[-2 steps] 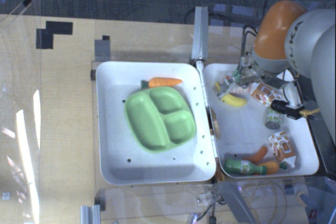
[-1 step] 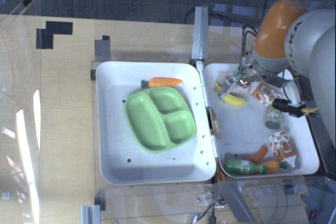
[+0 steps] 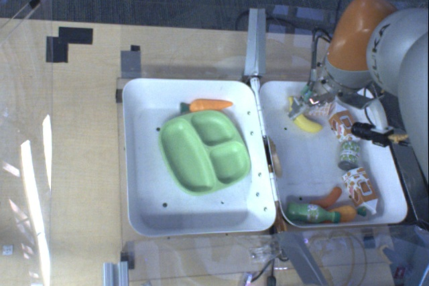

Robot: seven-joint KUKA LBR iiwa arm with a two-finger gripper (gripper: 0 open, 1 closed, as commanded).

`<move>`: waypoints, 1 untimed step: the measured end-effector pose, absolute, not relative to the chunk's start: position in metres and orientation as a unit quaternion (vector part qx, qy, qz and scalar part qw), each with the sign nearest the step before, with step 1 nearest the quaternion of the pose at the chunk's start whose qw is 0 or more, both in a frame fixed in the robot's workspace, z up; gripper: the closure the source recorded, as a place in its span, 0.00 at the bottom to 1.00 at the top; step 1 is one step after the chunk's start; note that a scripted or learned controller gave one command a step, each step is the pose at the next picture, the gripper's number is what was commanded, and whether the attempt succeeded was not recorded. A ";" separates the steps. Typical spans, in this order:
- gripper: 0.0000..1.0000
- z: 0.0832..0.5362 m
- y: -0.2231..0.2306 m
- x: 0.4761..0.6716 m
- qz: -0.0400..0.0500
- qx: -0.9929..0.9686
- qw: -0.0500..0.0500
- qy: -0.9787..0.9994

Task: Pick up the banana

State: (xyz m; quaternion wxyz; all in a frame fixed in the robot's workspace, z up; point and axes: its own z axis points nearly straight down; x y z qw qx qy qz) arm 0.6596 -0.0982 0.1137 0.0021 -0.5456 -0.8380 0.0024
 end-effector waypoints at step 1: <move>1.00 0.184 -0.061 0.661 -0.001 -0.636 -0.002 -0.772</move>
